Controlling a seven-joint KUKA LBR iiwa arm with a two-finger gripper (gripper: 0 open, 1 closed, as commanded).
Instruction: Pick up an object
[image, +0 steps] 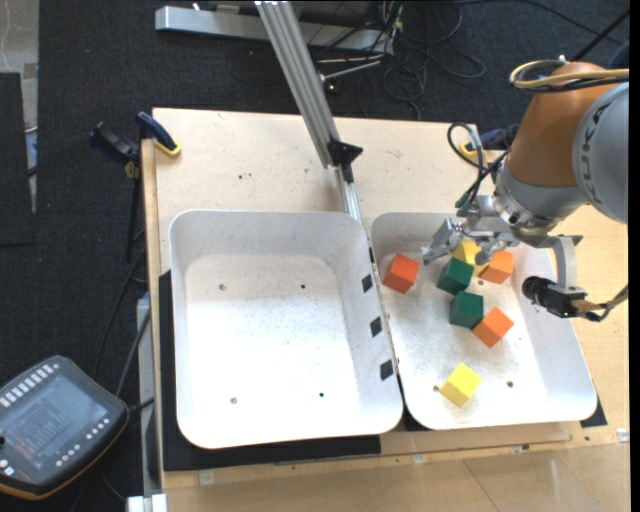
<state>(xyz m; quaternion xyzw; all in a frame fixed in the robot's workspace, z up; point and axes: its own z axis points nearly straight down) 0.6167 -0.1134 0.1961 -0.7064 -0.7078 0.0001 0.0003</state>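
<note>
The right bin (560, 385) holds several cubes. An orange cube (401, 272) lies near its left wall. A green cube (457, 276) sits just below my gripper (460, 247), and a second green cube (466, 309) touches another orange cube (492, 326). A yellow cube (460, 384) lies alone near the front. A third orange cube (498, 265) and a small yellow piece (469, 252) sit right under the gripper, partly hidden by it. The gripper hangs low over the back of the right bin, above this cluster.
The left bin (190, 300) stands beside the right one, and a slanted metal bar (300, 75) runs above their shared wall. A black cable and plug (555, 293) hang off the wrist over the right bin's right side. A control pendant (50, 425) lies at the bottom left.
</note>
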